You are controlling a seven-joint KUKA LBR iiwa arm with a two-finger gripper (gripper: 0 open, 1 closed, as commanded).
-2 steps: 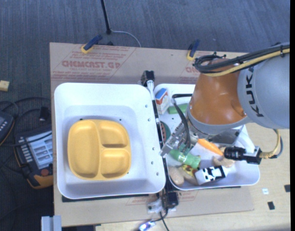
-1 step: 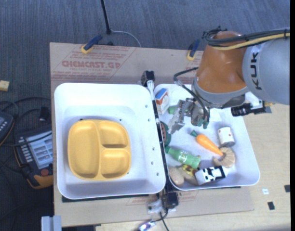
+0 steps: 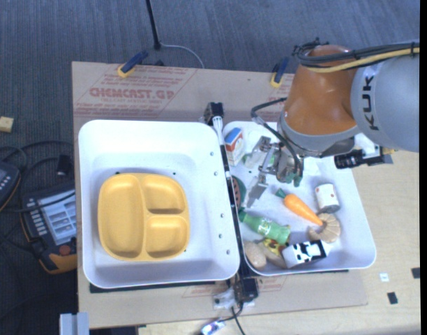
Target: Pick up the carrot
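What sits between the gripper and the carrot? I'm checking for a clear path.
Nothing: in the camera view, only bare white floor of the right bin separates the gripper from the carrot.

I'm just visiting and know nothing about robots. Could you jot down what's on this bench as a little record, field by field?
arm: grey with orange band, reaching in from the right
gripper: above the right bin, left of the carrot, not touching it
carrot: lying in the right bin, free
neighbours: green bottle to its left, white cylinder to its right
left bin: holds a yellow divided tray
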